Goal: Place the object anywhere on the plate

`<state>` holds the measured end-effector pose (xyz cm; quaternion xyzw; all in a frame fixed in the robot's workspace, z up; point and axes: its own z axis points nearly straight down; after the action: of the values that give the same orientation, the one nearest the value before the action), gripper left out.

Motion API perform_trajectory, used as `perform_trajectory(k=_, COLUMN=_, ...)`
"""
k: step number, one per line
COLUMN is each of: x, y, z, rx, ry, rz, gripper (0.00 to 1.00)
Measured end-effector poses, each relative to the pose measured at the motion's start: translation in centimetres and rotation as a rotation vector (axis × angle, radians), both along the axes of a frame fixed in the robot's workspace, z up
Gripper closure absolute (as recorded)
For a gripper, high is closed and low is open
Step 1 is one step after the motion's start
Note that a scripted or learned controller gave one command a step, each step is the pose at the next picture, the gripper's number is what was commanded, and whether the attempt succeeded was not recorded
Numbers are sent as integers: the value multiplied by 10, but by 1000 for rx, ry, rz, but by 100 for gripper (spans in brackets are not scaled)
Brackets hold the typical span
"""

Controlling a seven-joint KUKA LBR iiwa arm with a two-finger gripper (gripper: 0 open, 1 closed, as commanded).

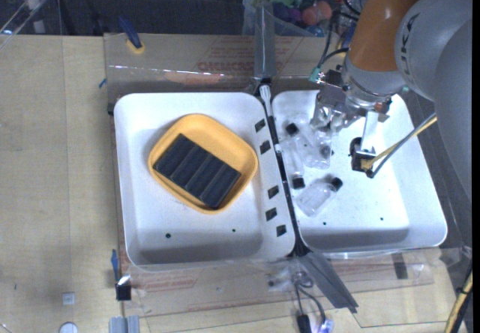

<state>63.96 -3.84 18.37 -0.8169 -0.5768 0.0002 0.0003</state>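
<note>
Reading this as the pick stage, with placement not done.

- Gripper [328,123] hangs low over the back-left part of the right bin [390,226], in among a few small clear bottles with black caps. The arm [442,39] comes in from the right.
- Can't tell whether the gripper is spread, closed or clamped on anything. The clear plastic and the wrist hardware blur together there, so I'm not calling it a grasp.
- One clear bottle [316,195] lies on its side on the bin floor, near the divider and clearly free of the gripper. Another clear bottle [300,145] sits just beside the gripper; contact is unclear.
- The yellow plate [169,140] sits in the left bin [142,241], roughly centred and turned diagonally.
- A black ridged slab [199,169] already lies flat on the plate, covering most of its well and fully inside the rim.

If the slab is the task object, the job looks complete. Going by where the gripper is working, a bottle is more likely the target.

In that case what's left is to secure a bottle, lift it, carry it left over the divider and release it over the plate. The slab leaves little bare plate, and a round bottle could roll off the ridges.
</note>
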Motion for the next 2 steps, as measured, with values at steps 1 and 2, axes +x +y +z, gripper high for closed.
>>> perform_trajectory(k=1, x=-7, y=44, z=6, rx=1, ry=3, rz=164, gripper=100)
perform_trajectory(k=2, x=-18, y=121, z=0, rx=1, ry=4, rz=254, gripper=100)
